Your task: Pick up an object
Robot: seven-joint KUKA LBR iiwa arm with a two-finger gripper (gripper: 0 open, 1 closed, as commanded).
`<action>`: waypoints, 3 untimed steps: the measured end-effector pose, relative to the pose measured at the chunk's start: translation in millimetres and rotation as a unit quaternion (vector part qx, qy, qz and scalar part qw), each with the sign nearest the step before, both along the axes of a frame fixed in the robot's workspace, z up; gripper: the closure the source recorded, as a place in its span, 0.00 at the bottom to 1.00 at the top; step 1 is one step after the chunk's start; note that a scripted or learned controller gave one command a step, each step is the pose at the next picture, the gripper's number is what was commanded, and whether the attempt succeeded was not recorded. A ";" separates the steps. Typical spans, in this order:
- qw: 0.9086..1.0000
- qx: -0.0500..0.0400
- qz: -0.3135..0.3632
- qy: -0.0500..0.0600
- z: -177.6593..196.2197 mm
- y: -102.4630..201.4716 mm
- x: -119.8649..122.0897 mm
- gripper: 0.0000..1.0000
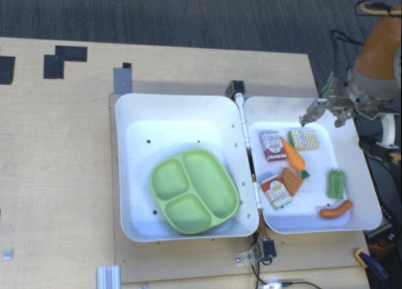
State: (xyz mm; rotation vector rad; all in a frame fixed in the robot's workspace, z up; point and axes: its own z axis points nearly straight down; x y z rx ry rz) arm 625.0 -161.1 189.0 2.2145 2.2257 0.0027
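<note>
left bin [125, 156]: green divided plate [193, 190] | right bin [370, 209] | wooden bench [56, 174]

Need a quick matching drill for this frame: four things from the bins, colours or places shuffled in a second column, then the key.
Things:
1. divided plate
2. sausage
3. carrot
4. green vegetable

Descriptions:
A. orange, lying between the cartons mid-bin
B. light green, in the left bin
C. red-orange, at the right bin's near edge
D. dark green, right side of the right bin

Pairs: 1-B, 2-C, 3-A, 4-D
</note>
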 end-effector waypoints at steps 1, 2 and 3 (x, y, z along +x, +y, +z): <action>1.000 -0.002 -0.001 -0.006 -88.3 42.2 -14.7 0.00; 1.000 -0.002 0.000 -0.009 -76.3 42.9 -12.8 1.00; 1.000 -0.001 0.000 -0.008 -76.5 42.9 -13.0 0.00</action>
